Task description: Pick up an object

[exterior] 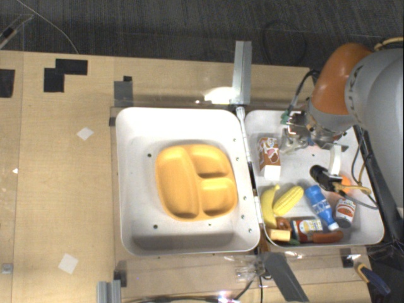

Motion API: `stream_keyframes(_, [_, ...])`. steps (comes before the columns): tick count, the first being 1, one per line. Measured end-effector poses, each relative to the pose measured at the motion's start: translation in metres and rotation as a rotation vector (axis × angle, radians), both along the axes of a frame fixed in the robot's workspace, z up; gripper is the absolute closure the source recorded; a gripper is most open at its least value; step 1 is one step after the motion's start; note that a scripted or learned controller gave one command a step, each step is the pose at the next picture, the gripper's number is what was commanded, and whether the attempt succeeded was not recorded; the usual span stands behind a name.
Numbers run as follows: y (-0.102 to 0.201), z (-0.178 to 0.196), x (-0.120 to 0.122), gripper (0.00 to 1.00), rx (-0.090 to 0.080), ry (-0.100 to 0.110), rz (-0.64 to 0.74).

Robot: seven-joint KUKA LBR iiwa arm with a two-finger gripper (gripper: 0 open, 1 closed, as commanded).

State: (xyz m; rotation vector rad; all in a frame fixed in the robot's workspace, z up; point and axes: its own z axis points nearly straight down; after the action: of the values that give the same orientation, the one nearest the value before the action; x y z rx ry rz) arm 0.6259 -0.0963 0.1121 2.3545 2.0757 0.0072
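Over right bin, arm bent down, pincer seemingly low

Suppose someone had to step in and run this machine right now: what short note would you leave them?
Hand: low over the back of the right bin; nothing visibly gripped, and I can't tell if it is open or shut.
Things: right bin holds a small brown-and-white carton, a corn cob, a banana, a blue bottle and more toys along the front. Left bin holds a yellow divided tray.
Done: nothing picked up yet.
Left: close on one object, perhaps the carton nearest the hand, and lift it.
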Motion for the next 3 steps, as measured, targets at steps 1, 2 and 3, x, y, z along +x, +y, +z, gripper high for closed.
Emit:
stream_keyframes(1, [-0.024, -0.023, 0.015, 1.00, 0.001, -0.004, -0.347])
stream_keyframes(2, [0.026, 0.078, -0.065, 1.00, 0.003, -0.008, -0.275])
stream_keyframes(3, [-0.034, 0.099, -0.101, 1.00, -0.002, 0.000, -0.225])
